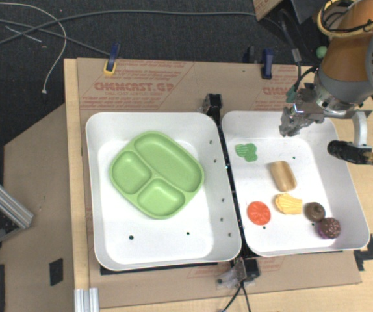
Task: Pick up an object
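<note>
- The claw hangs above the right bin, upper end; I cannot tell its grip state.
- The bread roll, mid-bin below the claw, looks light and firm; take it across its narrow width.
- Nearby: green leaf, tomato slice, corn piece, chocolate donut. Nothing blocks it.

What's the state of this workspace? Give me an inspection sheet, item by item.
Surface: cardboard-covered bench bearing left bin and right bin.
Job's things: in the right bin, green piece, tan roll, orange disc, yellow corn, brown donut, dark red berry.
Clutter: green divided plate in the left bin.
Grippers: gripper over the right bin's far edge, holding nothing visible.
Cables: white cable on the floor; dark cable at the near edge.
Surroundings: blue clamps, dark carpet.
</note>
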{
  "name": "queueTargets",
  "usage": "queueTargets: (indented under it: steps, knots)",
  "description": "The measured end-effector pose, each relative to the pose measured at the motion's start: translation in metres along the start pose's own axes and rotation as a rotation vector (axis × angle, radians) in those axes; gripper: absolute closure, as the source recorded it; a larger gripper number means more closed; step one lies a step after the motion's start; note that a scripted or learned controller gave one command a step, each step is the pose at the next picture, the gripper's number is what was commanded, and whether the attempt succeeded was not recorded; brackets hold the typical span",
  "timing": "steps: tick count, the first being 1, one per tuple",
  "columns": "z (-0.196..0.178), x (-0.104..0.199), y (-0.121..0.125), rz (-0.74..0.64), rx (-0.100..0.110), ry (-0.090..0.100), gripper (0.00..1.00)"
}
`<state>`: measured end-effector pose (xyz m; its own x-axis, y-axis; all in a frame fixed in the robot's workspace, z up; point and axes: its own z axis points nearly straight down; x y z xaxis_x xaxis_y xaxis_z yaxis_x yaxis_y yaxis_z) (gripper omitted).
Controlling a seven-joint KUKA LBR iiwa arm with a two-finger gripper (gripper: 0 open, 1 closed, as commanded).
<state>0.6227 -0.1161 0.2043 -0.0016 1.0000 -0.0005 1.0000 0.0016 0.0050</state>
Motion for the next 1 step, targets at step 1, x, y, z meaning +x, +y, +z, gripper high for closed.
queueTargets:
  steps: [1]
  knots:
    - [-0.0549, 0.0001, 0.0017, 0.0, -0.002, -0.001, 1.0]
